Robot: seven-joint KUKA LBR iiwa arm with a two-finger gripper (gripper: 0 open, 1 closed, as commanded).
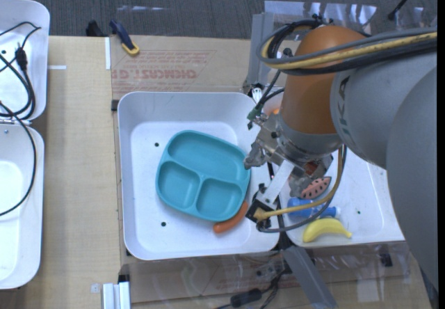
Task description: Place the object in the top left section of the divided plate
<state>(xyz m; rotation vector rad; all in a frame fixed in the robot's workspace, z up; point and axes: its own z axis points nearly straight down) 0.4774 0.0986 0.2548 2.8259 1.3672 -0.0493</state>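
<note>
A teal divided plate (pixel 200 175) lies tilted in the left bin (pixel 139 161), with one large section and two smaller ones, all bare. An orange, sausage-shaped object (pixel 230 221) rests on the bin floor against the plate's lower right rim. My gripper (pixel 259 151) hangs under the orange-banded wrist, over the wall between the two bins and just right of the plate's rim. The wrist hides most of it, and nothing shows between its fingers.
In the right bin (pixel 379 220) lie a yellow banana (pixel 328 230), a blue object (pixel 313 207) and a red speckled piece (pixel 317 188), all partly under the arm. White trays with black cables (pixel 17 71) stand at the far left.
</note>
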